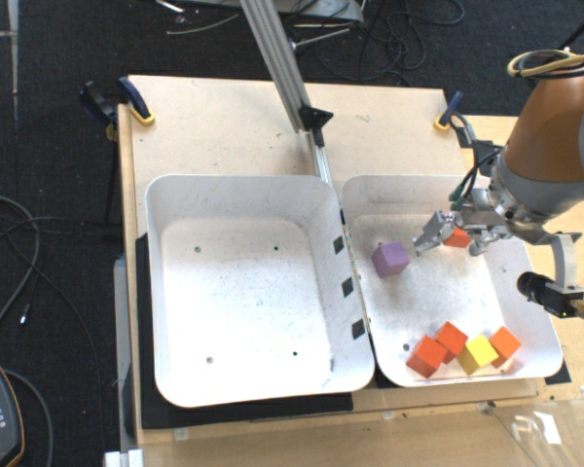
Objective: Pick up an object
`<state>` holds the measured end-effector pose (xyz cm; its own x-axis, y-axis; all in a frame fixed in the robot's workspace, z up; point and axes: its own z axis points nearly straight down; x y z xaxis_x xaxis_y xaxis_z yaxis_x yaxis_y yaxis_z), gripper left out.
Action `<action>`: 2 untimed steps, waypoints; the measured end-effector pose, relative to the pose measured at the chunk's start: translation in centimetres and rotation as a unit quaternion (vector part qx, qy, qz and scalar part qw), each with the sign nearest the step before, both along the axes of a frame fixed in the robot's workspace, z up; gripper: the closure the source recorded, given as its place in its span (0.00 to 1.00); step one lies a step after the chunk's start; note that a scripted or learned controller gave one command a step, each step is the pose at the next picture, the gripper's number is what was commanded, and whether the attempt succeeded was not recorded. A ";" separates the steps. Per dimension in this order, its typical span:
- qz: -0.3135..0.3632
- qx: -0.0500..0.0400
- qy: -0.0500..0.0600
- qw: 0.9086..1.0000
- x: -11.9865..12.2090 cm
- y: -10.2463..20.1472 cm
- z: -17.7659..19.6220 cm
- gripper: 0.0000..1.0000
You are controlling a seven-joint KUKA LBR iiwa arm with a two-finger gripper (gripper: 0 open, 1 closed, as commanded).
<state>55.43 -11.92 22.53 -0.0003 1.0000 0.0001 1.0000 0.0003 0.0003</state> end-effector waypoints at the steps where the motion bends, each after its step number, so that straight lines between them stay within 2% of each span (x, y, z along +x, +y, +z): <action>1: 0.001 0.001 0.000 1.000 4.1 1.5 -12.6 0.00; 2: 0.000 0.000 0.000 1.000 4.1 1.4 -11.4 1.00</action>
